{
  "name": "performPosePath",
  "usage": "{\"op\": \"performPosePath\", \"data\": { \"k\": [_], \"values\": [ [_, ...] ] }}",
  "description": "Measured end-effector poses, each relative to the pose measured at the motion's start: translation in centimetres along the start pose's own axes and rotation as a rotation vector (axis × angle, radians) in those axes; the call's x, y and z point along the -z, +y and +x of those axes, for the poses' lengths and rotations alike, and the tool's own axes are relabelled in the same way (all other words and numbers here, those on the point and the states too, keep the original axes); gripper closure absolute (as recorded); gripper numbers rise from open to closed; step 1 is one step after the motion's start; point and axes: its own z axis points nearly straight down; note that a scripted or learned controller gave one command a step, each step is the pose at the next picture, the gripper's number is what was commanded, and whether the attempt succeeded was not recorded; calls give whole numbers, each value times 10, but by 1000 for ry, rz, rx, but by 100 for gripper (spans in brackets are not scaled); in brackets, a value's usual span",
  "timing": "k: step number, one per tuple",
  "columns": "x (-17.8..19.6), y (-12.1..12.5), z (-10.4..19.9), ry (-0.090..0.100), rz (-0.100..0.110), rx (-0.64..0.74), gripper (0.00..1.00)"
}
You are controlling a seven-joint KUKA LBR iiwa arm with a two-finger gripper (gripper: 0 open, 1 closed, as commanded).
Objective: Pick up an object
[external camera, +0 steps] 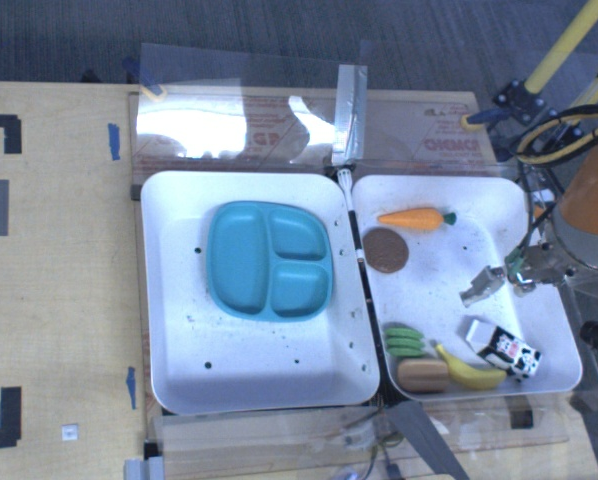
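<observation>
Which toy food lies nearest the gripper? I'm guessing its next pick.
The black-and-white milk carton, just below the gripper; carrot, cookie and banana lie farther.

The worktop (59, 268) is pale wood. Two shallow white bins sit on it side by side, touching along their inner walls: the left bin (169, 368) near the worktop's middle, the right bin (554, 368) toward its right edge. Behind both bins, along the far edge, a clear plastic sheet (239, 118) lies flat. Black tape marks (4, 133) and small blue tape strips (113, 140) dot the left part.
</observation>
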Motion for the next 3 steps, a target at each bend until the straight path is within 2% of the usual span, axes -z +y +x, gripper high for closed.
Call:
{"op": "performPosePath", "data": {
  "k": [1, 2, 3],
  "values": [
    [3, 56, 19, -4, -11, -57, 0],
    [3, 56, 17, -5, -11, -59, 0],
    [-36, 99, 55, -4, -9, -60, 0]
  ]
}}
